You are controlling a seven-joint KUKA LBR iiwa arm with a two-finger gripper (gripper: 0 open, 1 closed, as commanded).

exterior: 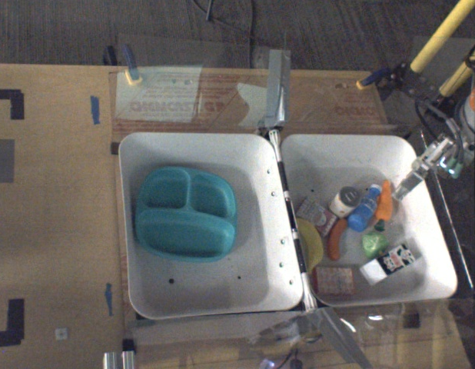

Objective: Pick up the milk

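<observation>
Near the right bin's far right rim: one gripper, fingers narrow, nothing between them. Toward that bin's front right corner: one milk carton, lying tilted, well apart from the gripper. Alongside: one blue bottle, one carrot, one banana. Over in the left bin: one teal divided tray.

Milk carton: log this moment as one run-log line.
stage: approach | gripper: over right bin's far right side, holds nothing | milk carton: lying near front right, untouched | left bin: teal tray
</observation>
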